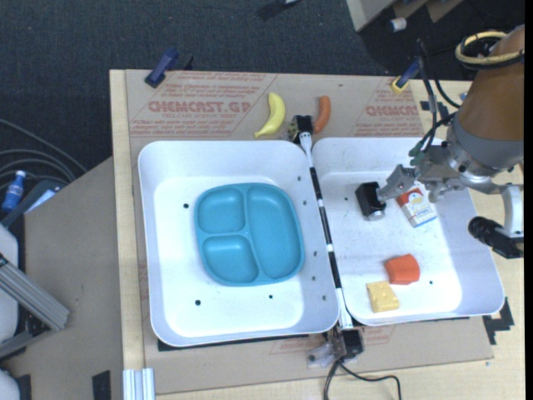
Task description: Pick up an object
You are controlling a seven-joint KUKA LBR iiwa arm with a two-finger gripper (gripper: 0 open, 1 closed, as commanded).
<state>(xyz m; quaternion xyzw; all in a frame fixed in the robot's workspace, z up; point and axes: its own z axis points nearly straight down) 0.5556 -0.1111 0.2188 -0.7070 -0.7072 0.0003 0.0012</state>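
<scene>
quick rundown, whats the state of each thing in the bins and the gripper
blue three-compartment plastic tray: flat in left bin
gripper: low in right bin
orange-red block: lying loose
yellow cheese-like wedge: lying loose
small red-and-white carton: lying beside the gripper

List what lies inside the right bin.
In the right bin: a black object by the gripper, a small red-and-white carton, an orange-red block, a yellow cheese-like wedge. The arm covers the far right corner.

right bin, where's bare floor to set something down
In the right bin, bare floor lies along the divider side, left of the orange block and yellow block. The upper part is crowded: gripper, black object, small carton.
</scene>
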